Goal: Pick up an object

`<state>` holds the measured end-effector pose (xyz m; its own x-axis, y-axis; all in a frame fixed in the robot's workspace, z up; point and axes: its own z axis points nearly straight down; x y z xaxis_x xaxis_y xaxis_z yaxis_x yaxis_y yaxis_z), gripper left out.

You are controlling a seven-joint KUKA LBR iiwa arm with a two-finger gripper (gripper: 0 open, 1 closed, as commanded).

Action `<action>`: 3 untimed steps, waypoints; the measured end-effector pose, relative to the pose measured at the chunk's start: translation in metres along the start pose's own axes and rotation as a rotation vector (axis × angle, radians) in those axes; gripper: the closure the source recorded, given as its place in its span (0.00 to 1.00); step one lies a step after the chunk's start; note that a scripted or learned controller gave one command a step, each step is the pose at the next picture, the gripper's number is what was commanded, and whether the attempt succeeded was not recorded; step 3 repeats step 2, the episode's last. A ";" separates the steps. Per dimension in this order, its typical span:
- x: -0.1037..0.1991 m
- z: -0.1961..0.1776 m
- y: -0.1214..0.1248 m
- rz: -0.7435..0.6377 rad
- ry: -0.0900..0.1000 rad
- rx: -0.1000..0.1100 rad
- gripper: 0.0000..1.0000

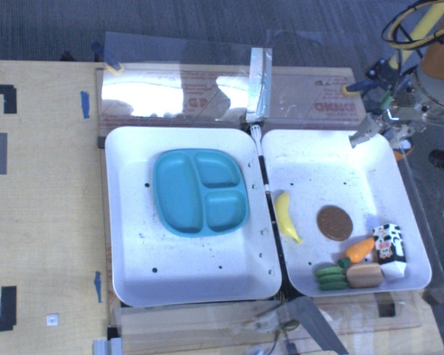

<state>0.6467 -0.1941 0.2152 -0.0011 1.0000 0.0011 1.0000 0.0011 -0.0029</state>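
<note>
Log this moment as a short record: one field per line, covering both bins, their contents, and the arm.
left bin: holds a blue divided plate
right bin: banana near its left wall; brown disc mid-bin
right bin, near corner: carrot, cow-patterned carton, green pod and bread roll, clustered
gripper: above the right bin's far right corner, away from every object
holding: nothing seen in the gripper
task state: no object picked up yet
</note>
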 end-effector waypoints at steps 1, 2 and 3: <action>0.053 0.123 -0.098 -0.135 0.001 0.003 0.00; 0.071 0.128 -0.142 0.030 -0.002 -0.009 0.00; 0.071 0.128 -0.142 0.030 -0.002 -0.009 0.00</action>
